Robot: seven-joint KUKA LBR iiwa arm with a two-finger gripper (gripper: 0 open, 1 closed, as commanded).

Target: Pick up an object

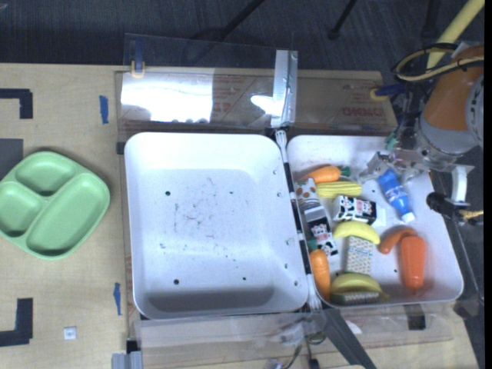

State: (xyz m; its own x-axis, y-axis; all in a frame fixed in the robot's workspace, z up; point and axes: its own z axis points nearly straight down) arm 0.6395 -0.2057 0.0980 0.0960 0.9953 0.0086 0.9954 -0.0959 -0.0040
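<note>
The right white bin (pixel 450 283) holds several toys. Among them are a blue bottle (pixel 393 191) with a white cap, an orange carrot (pixel 326 174), a yellow corn cob (pixel 338 190), a banana (pixel 356 230), a black-and-white cow-patterned item (pixel 354 207) and an orange pepper (pixel 413 260). My gripper (pixel 398 160) hangs over the bin's back right part, just above the top end of the blue bottle. The grey wrist with its orange band (pixel 450 106) rises behind it. I cannot tell whether the gripper touches the bottle.
The left white bin (pixel 204 221) lies beside the right one, with a raised divider between them. A green sectioned plate (pixel 50 204) sits on the bench at far left. More toys, a waffle-like piece (pixel 357 254) and an orange one (pixel 319 271), crowd the right bin's front.
</note>
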